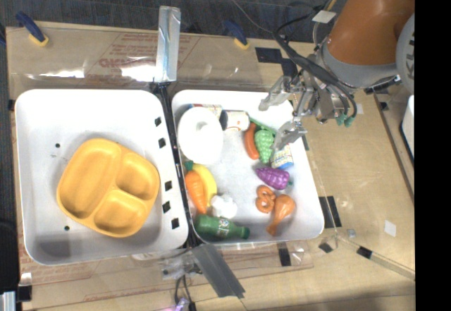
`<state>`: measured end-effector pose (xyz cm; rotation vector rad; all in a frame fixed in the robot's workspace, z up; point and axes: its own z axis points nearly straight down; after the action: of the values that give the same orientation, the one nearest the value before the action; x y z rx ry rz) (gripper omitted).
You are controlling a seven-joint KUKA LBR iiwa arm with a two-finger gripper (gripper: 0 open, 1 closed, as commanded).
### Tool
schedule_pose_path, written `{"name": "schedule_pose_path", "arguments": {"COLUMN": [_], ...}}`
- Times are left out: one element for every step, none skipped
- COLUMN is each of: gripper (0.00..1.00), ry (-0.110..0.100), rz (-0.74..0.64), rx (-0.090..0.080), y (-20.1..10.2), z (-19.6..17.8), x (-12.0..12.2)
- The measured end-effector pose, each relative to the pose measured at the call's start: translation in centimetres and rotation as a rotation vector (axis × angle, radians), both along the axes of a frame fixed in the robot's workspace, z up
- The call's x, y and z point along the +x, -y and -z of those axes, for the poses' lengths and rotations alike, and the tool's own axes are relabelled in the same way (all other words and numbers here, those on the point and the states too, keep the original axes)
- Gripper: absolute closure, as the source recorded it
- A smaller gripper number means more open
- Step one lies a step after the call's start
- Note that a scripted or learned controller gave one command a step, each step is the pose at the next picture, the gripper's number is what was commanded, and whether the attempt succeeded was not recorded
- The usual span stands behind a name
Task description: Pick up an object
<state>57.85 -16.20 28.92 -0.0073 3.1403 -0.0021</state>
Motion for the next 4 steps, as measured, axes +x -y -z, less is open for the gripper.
{"name": "schedule_pose_path", "arguments": {"gripper": [0.00,0.00,0.00,0.00], "ry": [-0.007,-0.003,0.004,-0.001], "rz": [0.211,0.193,0.336,0.310], "rx": [0.002,0.002,0.002,0.003], "y": [2.6,1.9,4.7,0.2], "z": [11.7,19.8,19.5,19.7], "x": [0.9,1.7,-5.7,-7.5]}}
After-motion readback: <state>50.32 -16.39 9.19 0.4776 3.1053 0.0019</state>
